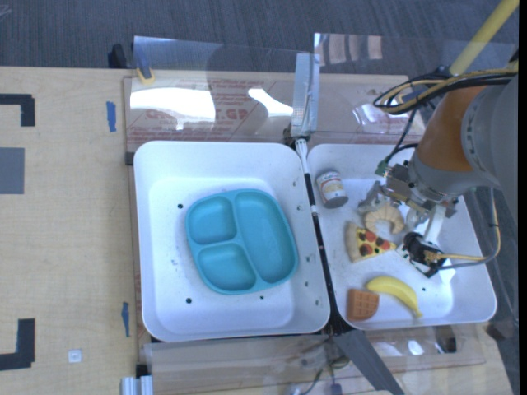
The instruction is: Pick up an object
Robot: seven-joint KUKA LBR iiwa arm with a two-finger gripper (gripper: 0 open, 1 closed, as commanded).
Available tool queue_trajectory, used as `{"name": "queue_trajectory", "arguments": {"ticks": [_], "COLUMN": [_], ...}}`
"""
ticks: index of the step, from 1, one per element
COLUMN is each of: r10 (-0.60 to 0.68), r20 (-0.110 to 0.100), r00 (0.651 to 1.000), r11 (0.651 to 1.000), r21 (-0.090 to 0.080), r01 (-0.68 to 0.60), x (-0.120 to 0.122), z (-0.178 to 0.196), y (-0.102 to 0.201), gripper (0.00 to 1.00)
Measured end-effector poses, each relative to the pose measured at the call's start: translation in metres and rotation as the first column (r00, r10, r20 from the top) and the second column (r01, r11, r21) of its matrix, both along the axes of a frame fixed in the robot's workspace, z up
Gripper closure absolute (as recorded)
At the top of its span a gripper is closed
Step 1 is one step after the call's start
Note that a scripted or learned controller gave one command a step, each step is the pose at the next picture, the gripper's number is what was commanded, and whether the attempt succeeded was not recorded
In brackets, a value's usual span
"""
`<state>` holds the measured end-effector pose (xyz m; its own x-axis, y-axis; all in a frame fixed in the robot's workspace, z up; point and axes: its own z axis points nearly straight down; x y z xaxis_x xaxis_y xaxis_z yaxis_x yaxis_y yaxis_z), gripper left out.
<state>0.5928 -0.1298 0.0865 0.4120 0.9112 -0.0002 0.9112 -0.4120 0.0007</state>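
The hand (394, 202) hovered over a croissant (384, 217) in the right bin (473, 299), at twelve o'clock from the pizza slice (369, 243); its grip I couldn't tell. The croissant looked light and stiff, best pinched across its middle.

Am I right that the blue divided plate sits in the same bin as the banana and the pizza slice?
No. The camera view shows the blue divided plate alone in the left bin. The banana and the pizza slice lie in the right bin, where the arm reaches in.
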Motion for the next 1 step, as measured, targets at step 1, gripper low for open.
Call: {"name": "queue_trajectory", "arguments": {"ticks": [1], "r10": [0.0], "r20": [0.002], "r00": [1.0], "r11": [1.0], "r21": [0.0], "r01": [0.0], "x": [0.0009], "z": [0.01], "y": [0.0009], "gripper": [1.0]}}
